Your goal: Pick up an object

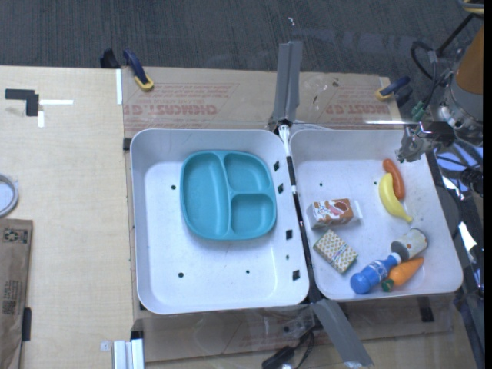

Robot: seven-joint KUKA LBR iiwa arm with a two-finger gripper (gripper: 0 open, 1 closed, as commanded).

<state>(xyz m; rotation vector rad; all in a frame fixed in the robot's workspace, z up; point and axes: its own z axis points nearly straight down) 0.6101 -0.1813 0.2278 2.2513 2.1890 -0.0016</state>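
Observation:
The right bin [361, 148] holds several toy items: a red sausage [394, 178], a yellow banana [392, 198], a small carton with a picture on it [335, 213], a patterned box [336, 250], a blue bottle [373, 276], an orange carrot [403, 273] and a grey-white can [410, 244]. My gripper [412, 146] hangs over the bin's far right corner, just above and to the right of the sausage. Nothing shows between its fingers.
The left bin [154, 229] holds a teal divided plate [228, 194]. A grey divider post [288, 83] rises between the bins at the back. Blue and yellow clamps [137, 69] [392, 89] grip the cardboard behind. Cables hang at the right by the arm.

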